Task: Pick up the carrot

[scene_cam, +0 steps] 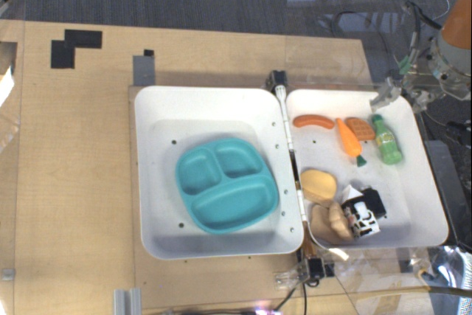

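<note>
Gripper (386,92) hangs over the back rim of the right bin (431,192); grip state: cannot tell, nothing seen held. Step, by my reading: approach, no grasp yet. Carrot (349,139) lies in that bin, between a sausage (313,122) and a waffle (361,128), green bottle (386,140) just beyond. Next move needs a descent onto the carrot, clear of the waffle touching it. Left bin (151,122) holds a teal tray (226,184)

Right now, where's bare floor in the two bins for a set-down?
Left bin: bare strip all around the teal tray, widest toward the back wall. Right bin: open patch by its right wall, in front of the green bottle. Crowded: back row of sausage, carrot, waffle, bottle; also the front-left corner.
</note>
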Motion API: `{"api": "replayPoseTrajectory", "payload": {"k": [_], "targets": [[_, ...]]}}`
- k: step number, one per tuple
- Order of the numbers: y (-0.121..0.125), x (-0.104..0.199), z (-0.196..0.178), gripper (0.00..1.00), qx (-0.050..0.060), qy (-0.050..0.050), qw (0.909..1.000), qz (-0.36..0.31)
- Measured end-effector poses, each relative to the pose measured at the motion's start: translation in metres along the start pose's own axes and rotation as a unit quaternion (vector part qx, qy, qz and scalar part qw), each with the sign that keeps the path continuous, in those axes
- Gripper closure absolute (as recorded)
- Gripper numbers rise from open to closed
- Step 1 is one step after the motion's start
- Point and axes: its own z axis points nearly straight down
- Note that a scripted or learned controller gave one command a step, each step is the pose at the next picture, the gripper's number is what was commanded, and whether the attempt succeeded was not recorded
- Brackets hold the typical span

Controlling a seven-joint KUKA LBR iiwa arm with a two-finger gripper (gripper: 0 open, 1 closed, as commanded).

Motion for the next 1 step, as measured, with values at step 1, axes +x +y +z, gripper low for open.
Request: {"api": "replayPoseTrajectory", "payload": {"k": [1], "targets": [[-0.023, 0.0402, 0.1484, 0.0, 0.008, 0.003, 0.9976, -0.069]]}}
